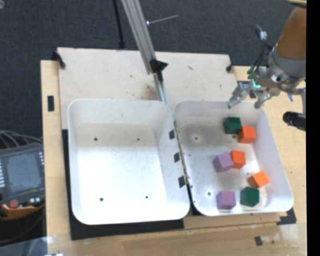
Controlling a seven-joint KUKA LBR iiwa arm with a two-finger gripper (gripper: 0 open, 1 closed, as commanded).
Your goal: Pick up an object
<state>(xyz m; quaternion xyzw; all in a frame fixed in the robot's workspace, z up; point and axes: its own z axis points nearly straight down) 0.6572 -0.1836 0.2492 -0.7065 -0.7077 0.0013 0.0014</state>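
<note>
The pick has barely begun. The gripper (249, 96) hangs over the far rim of the right bin (277, 159), its two fingers spread apart with nothing between them, so it is released and carries no load.

All the candidate things lie in the right bin, which serves as the landmark here. Near its far wall sits a green block (232, 125), touching or just beside an orange block (247, 134) on the side toward the bin's outer wall. Around the bin's middle a purple block (222, 162) rests against a second orange block (238, 157). Nearer the front wall a third orange block (258, 179) lies tilted, and along the front wall a second purple block (225, 199) and a second green block (249, 197) sit close together, slightly apart.

Of these, the first green block is closest to the gripper and looks the likeliest target, though that is a guess. The left bin (122, 159), which touches the right bin along their shared edge, plays no part yet.

Nothing is done so far: what is left is to descend into the bin, close on one block, and lift it clear. The neighbouring orange block may crowd the fingers.
</note>
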